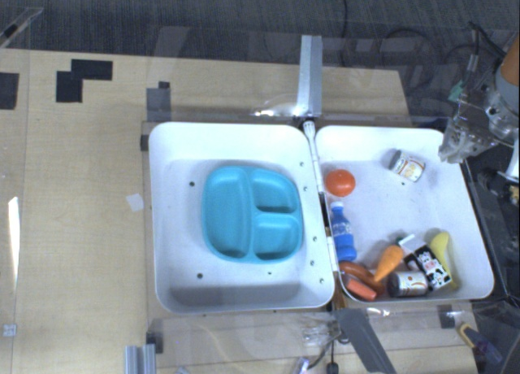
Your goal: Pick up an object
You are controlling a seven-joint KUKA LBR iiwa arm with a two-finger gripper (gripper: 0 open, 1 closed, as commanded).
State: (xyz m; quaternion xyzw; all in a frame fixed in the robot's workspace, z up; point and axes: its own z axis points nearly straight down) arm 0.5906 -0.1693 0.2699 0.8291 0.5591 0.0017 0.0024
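Observation:
My gripper (pixel 455 146) hangs at the right bin's far right rim, above and to the right of a small silver and gold can (pixel 406 167). The right bin (pixel 382 210) also holds an orange ball (pixel 340 182) near the divider. A blue bottle (pixel 342 234) lies below the ball. At the bin's near edge are a carrot (pixel 388 263), a red sausage (pixel 357 275), a dark can (pixel 409 284), a black and white toy (pixel 429 265) and a yellow banana (pixel 440 244). Nothing shows between the gripper's fingers.
The left bin (pixel 175 202) holds a blue divided plate (pixel 252 211). A grey metal post (pixel 310 71) stands behind the bins at the divider. Cables trail across the dark floor at the back.

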